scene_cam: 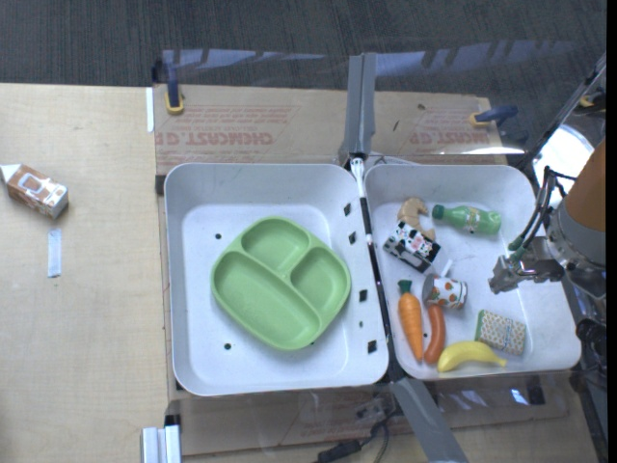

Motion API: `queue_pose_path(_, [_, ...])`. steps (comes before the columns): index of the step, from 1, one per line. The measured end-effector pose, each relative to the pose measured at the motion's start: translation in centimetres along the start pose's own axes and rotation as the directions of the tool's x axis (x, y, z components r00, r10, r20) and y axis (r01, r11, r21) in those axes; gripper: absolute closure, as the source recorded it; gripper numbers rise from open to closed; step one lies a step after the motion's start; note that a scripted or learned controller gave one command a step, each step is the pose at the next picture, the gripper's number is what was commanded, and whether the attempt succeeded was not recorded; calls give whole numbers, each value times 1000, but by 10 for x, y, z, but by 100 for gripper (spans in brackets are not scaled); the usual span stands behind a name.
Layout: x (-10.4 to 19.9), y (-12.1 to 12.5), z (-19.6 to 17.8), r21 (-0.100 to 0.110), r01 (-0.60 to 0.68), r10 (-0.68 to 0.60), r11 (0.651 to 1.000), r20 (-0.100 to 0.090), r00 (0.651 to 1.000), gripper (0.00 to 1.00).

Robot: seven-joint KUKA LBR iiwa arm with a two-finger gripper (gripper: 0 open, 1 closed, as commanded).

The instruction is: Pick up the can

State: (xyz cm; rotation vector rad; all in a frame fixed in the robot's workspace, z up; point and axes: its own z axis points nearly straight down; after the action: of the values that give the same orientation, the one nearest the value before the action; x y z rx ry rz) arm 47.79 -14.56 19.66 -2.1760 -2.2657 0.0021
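Note:
The can (446,291) is small and white with red and brown markings. It sits in the middle of the right bin (521,183), just right of the carrot top. My gripper (508,272) hangs over the right part of that bin, to the right of the can and a little farther back, apart from it. Nothing shows in the gripper.
The right bin also holds a green bottle (469,218), a black-and-white cow-patterned item (413,245), a carrot (412,322), a red sausage-like piece (436,330), a banana (469,357) and a green speckled block (501,332). The left bin (193,258) holds a green divided plate (281,283). A small carton (37,190) lies on the bench at far left.

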Motion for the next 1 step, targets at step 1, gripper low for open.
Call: queue_pose_path(1, [0, 0, 0, 0, 0, 0, 1000, 0, 1000, 0])
